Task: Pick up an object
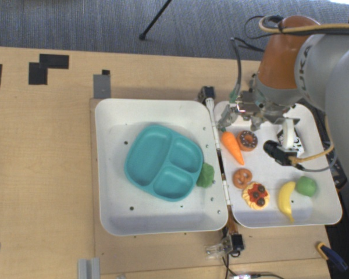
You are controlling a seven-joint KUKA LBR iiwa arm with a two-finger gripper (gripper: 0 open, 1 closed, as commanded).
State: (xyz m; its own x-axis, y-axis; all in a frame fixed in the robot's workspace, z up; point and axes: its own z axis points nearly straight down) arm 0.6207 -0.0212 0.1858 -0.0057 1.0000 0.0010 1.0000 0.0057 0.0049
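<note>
Gripper (242,119) fingers spread over white bin (320,214) on tan bench (41,173) (grey carpet (75,10) behind).

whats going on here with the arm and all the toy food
A grey KUKA arm reaches in from the right, its gripper low over the back of the right bin, just above a carrot and a chocolate donut. Nothing shows between its fingers. A banana, pizza slice and pretzel lie nearer the front. The left bin holds a teal divided plate.
</note>
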